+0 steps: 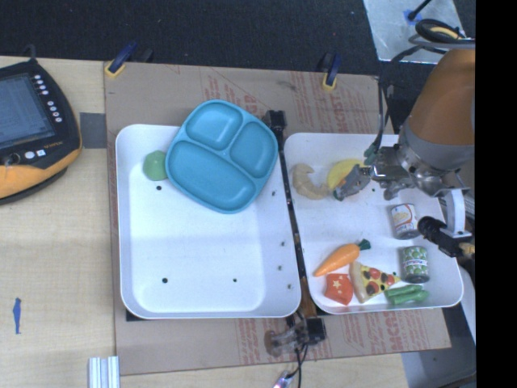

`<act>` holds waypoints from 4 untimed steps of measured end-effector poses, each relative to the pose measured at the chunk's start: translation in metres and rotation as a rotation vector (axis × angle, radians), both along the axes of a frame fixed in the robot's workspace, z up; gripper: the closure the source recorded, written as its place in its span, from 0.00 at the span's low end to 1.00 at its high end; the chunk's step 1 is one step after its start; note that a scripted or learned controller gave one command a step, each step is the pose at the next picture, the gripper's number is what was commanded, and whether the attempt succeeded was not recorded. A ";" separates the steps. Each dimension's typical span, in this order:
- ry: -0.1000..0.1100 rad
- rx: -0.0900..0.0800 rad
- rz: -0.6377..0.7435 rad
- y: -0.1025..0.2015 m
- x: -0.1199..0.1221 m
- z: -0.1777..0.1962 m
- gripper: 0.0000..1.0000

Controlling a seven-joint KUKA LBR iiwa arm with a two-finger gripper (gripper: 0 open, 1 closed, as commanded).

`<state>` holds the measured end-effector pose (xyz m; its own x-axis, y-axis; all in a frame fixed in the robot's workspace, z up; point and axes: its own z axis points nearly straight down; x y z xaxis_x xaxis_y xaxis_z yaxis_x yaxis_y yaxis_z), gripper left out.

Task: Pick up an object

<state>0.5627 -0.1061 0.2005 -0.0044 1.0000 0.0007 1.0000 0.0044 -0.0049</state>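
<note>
Approach phase on the counter: seen from the fixed overhead camera, the grey arm with its orange band reaches in from the right, and its gripper (352, 186) hangs low over the upper part of the right bin (319, 145). Whether its fingers stand apart or together cannot be told; the dark tip blurs into the objects beneath it. Nothing is seen held.

The tip sits beside a yellow banana (344, 169) and near a beige piece (306, 181) to its left. Lower in the same bin lie an orange carrot (337, 258), a pizza slice (371, 279), a red piece (339, 288), a green pea pod (406, 296), a can with a green pea label (414, 263) and a small can (402, 221) with a pale label.

By this judgement the pick is not yet made. The next move calls for settling squarely on one object, likely the banana, closing and lifting clear of the bin wall.

The left bin (202, 273) carries a blue divided plate (222, 154) partly covering a green ball (155, 165). An orange-edged control pendant (32, 132) rests far left.

No writing or brand is legible; the can labels are too small to read.
</note>
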 end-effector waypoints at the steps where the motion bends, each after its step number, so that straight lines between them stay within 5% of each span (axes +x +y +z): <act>1: 0.001 0.000 0.000 -0.067 -0.065 -0.110 0.00; 2: 0.000 0.000 0.002 -0.071 -0.087 -0.109 0.00; 3: 0.000 -0.001 0.006 -0.072 -0.087 -0.099 1.00; 4: 0.003 0.005 0.010 -0.069 -0.086 -0.099 0.00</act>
